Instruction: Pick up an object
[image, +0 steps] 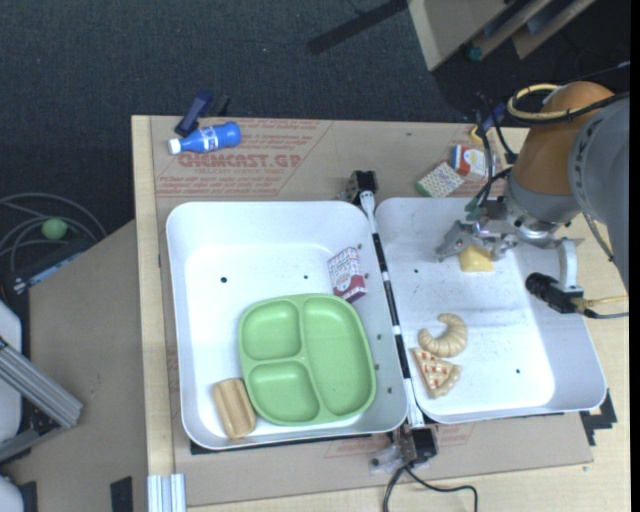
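The claw is down in the right bin at a yellow block, its grip cannot be told, so the pick seems begun but the lift is not done.

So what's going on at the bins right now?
The arm has reached into the right bin from the right, and its gripper sits low at a small yellow block near the bin's back. Whether it grips the block is unclear. A toy croissant and a waffle piece lie nearer the front of that bin. The left bin holds a green divided plate, a small red-and-white carton and a tan bread-like piece.
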